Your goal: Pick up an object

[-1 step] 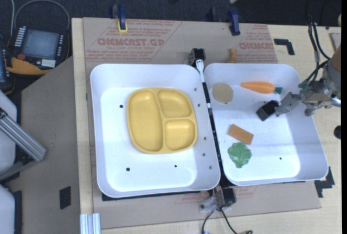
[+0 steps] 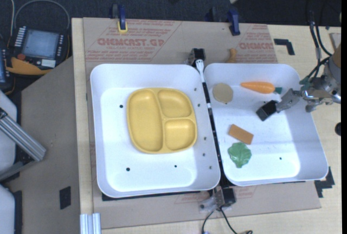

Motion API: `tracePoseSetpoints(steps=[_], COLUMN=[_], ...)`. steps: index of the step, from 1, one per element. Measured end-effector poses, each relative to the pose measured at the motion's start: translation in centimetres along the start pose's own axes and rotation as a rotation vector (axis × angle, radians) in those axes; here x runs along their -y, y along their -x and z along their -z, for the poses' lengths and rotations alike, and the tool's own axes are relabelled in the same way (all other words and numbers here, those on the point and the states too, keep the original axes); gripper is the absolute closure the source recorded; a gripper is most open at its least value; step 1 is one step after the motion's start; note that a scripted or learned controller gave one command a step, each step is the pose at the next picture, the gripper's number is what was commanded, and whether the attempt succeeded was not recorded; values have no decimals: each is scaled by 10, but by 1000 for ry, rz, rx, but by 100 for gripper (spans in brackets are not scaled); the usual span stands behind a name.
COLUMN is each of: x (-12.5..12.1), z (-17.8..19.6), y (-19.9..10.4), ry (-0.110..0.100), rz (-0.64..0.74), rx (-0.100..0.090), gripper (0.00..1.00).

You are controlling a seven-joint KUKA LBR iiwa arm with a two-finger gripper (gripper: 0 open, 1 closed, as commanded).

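On the desk, left white bin point(image 2: 103, 119) with yellow divided plate point(image 2: 161, 120), right white bin point(image 2: 309, 146) with beige disc point(image 2: 222, 93), green broccoli point(image 2: 239, 153), brown block point(image 2: 240, 133), orange carrot point(image 2: 258, 87), gripper point(image 2: 310, 93) over far right rim, grip state impossible to tell

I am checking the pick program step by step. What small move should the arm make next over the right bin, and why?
Probably a short move toward the view's left, to bring the gripper above the carrot. The gripper is at the right rim of the right bin, not yet over any object. The carrot lies nearest to it, at about the same height in the view, with free space around it.
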State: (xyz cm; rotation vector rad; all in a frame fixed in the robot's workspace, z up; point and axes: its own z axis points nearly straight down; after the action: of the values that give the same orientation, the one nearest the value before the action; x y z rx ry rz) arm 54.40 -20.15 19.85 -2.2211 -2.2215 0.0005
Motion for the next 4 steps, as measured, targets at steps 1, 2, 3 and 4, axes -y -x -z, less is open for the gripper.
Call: tracePoseSetpoints(steps=[1, 2, 3, 4], x=[-4, -3, -4, -3], z=[-63, -116, -102, -39], y=[-2, -3, -2, -1], ry=[-7, -6, 2, 8], rz=[0, 0, 0, 1], rx=[-3, -3, 1, 3], gripper=[0, 0, 100, 100])
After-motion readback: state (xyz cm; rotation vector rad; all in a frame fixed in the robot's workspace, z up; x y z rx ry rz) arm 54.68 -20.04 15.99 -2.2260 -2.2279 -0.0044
